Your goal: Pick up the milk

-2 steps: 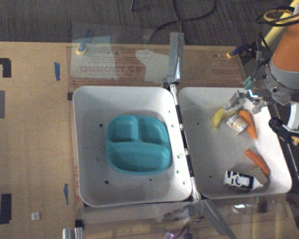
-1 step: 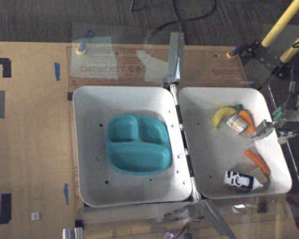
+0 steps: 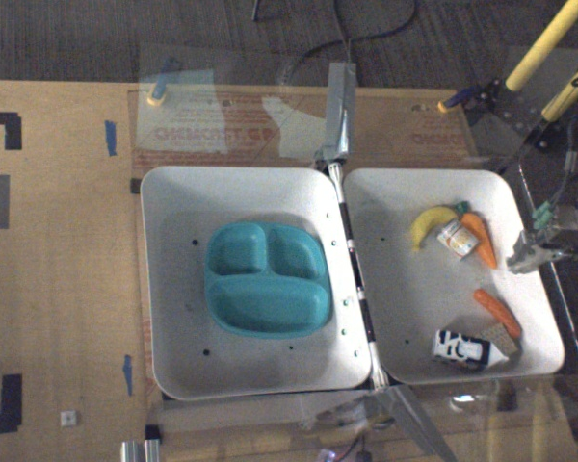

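Note:
The milk (image 3: 461, 348) is a small black-and-white carton lying on its side near the front edge of the right bin (image 3: 405, 287). My gripper (image 3: 532, 251) is at the right rim of that bin, a pale grey shape with cables behind it. It is well apart from the milk, up and to the right of it. Nothing shows in its grasp.
A tan block (image 3: 502, 336) touches the milk's right end, with an orange carrot (image 3: 498, 313) just above. Further back lie a banana (image 3: 430, 225), a small jar (image 3: 456, 240) and a second carrot (image 3: 479, 238). The left bin (image 3: 173, 258) holds a teal divided plate (image 3: 266, 277).

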Robot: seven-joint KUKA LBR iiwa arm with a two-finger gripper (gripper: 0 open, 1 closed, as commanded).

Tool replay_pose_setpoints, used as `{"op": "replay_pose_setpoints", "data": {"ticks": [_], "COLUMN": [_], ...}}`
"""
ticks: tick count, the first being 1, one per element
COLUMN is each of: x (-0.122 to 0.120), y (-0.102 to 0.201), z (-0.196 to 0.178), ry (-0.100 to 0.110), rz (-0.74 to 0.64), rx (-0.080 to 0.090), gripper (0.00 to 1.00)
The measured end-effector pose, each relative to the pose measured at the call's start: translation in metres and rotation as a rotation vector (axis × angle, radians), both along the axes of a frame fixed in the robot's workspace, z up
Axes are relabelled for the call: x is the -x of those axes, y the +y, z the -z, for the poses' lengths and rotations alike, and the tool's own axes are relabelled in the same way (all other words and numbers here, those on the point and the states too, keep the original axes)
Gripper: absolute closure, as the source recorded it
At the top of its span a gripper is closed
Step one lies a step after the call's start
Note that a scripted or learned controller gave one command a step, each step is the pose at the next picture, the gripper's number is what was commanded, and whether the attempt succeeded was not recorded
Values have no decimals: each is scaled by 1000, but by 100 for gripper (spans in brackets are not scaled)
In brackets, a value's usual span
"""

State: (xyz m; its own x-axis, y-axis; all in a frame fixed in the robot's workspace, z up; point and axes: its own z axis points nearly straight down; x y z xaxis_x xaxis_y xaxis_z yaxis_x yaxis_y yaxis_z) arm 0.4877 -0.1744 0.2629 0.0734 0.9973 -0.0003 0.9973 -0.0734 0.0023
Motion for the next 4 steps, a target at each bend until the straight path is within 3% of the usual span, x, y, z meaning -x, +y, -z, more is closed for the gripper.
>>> {"op": "replay_pose_setpoints", "data": {"ticks": [1,2,3,4], "x": [-1,-1,7,7], "y": [-1,-1,-39,-46], "z": [-10,-10,-93,-142], "ry": [-3,-2,0,-1], "rz": [2,2,-44,-114], "rx": [1,1,1,2], "gripper": [100,0,0,0]}}
